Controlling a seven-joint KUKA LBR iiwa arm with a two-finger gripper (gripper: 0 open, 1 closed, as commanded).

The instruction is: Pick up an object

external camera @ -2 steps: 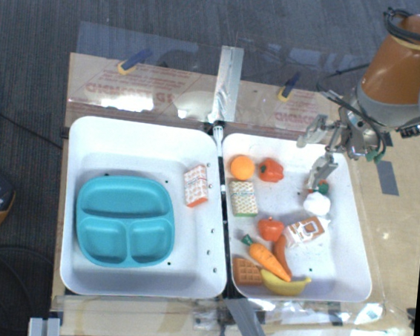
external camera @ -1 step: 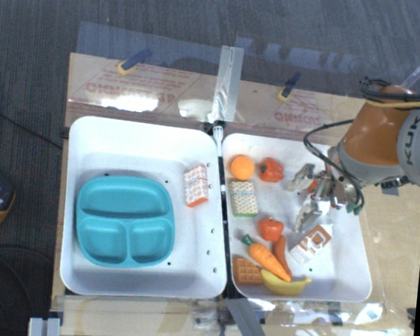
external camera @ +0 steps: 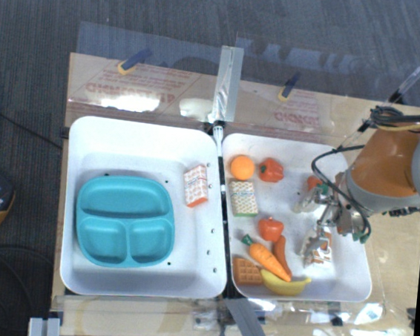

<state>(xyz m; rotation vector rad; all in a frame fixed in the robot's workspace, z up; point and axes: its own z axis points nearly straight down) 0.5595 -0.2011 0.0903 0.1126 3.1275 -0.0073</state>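
The gripper (external camera: 321,229) is seen low over the right bin (external camera: 354,287), reached in from the right beneath the orange band of the arm (external camera: 391,166). Whether it is spread or pressed together cannot be told, since its metal parts are blurred against the white floor and nothing can be made out as pinched.

The remaining things are placed here relative to the carrot (external camera: 266,257), which lies slantwise near the front of the right bin. A yellow banana (external camera: 285,285) is set just in front of it, and a brown waffle (external camera: 246,271) is found beside its leafy end, to the front-left. A red tomato (external camera: 270,228) is seen just behind it. Farther behind, a green and white packet (external camera: 242,198) is laid, with an orange (external camera: 242,167) and a red pepper (external camera: 271,170) beyond that, near the bin's back wall. The gripper is located to the carrot's right, apart from it.

Well to the carrot's left, in the left bin (external camera: 87,132), a teal divided tray (external camera: 125,219) is rested, and a small red and white carton (external camera: 195,185) is placed between tray and carrot.
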